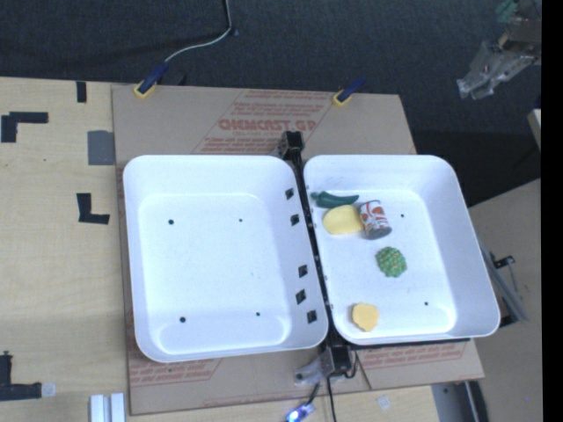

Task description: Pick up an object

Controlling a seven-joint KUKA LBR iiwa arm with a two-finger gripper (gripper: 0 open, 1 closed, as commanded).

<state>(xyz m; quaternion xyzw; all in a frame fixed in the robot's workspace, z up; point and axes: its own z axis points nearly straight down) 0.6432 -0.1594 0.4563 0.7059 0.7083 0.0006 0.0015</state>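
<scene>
Pincer (488,69) sits high at the view's top right, off past the bins, blurred; can't tell its state. Right bin (457,236) has all the items: green pepper (334,199) near the divider, yellow lemon (342,221) just below it, small can (375,219) beside the lemon, green broccoli-like piece (391,261) mid-bin, orange-yellow piece (365,316) near the front wall. Left bin (141,236) lies alongside on the counter (53,262).

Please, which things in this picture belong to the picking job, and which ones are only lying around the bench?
Belong to the job:
- gripper
- yellow lemon-like item
- green pepper-like item
- small can
- green bumpy item
- small yellow-orange piece
- right bin holding them

Just lying about:
- left bin
- cardboard sheet
- blue-and-yellow clamps
- cable
</scene>
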